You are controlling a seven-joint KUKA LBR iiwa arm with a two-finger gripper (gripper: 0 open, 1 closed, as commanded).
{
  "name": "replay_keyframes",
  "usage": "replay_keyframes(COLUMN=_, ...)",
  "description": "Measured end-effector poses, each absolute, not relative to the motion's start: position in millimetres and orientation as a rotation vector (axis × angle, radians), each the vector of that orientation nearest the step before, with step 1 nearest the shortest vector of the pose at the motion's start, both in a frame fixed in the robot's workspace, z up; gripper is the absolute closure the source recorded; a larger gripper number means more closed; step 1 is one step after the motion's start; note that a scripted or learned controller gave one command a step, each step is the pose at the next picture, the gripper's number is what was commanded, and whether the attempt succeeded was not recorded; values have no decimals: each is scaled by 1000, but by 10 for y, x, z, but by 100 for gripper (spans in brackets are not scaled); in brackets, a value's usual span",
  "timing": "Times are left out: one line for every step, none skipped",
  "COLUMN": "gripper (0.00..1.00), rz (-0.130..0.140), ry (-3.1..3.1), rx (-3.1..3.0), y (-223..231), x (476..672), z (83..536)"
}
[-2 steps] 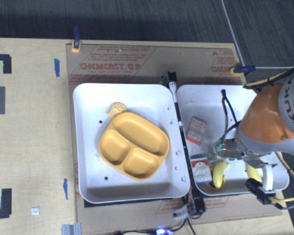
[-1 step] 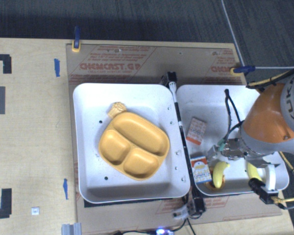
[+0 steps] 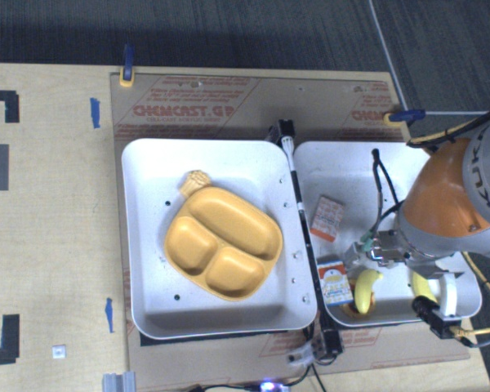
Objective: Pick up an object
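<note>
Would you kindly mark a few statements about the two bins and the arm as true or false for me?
1. The yellow three-compartment plastic tray lies in the left white bin. True.
2. The yellow banana lies in the left bin. False: it lies in the right white bin.
3. The gripper is over the right bin, just above the banana. True.
4. The small red-and-white packet rests on the yellow tray. False: it lies on the right bin's floor.

yellow divided tray (image 3: 222, 240), yellow banana (image 3: 363, 290), white bins (image 3: 147, 243), orange-banded grey arm (image 3: 449, 198)
</note>
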State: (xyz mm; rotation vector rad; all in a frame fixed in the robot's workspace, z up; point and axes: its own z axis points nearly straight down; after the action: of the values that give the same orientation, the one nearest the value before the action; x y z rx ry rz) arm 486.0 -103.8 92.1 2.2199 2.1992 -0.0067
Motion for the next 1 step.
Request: replay_keyframes(gripper=0, rz=4, ry=2200, rx=2216, y=-1062, x=4840, z=918)
